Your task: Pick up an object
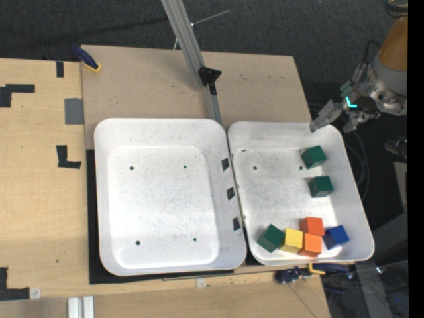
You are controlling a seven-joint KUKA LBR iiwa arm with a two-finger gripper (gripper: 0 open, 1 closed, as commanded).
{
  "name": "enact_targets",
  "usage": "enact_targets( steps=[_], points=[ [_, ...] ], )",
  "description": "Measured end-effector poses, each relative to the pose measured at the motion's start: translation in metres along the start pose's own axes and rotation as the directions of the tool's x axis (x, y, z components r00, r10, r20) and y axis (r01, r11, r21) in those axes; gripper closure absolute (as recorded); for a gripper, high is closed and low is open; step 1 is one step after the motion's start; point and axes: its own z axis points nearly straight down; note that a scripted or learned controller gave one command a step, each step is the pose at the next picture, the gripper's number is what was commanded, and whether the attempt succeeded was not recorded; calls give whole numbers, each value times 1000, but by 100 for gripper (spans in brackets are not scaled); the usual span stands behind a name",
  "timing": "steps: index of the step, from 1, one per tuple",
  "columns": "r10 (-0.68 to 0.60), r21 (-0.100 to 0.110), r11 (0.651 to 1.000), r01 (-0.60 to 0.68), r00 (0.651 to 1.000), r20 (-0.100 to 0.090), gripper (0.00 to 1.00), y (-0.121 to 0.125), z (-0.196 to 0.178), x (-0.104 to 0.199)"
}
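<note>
We note the left bin point(162, 194) on the counter point(252, 85), then the right bin point(265, 177) with two green cubes point(313, 156) point(320, 186) toward its far right edge and green point(270, 238), yellow point(292, 239), orange point(310, 234) and blue blocks point(336, 236) clustered in its near right corner. The hand point(322, 119) hangs over that bin's far right corner, apart from every block; we cannot tell its grip.

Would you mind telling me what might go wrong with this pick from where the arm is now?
The gripper sits at the right bin's top right rim and could clip it descending. The yellow block and orange blocks are packed tight, so fingers may jam or drag neighbours. The two green blocks stand apart, probably safer.
</note>
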Motion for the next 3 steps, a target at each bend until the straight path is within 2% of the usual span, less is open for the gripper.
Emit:
enact_targets(
  steps=[1, 3],
  points=[
    [-1, -3, 1000, 1, 1000, 2, 0, 1, -2, 0],
    [0, 3, 1000, 0, 1000, 1, 0, 0, 124, -6]
  ],
)
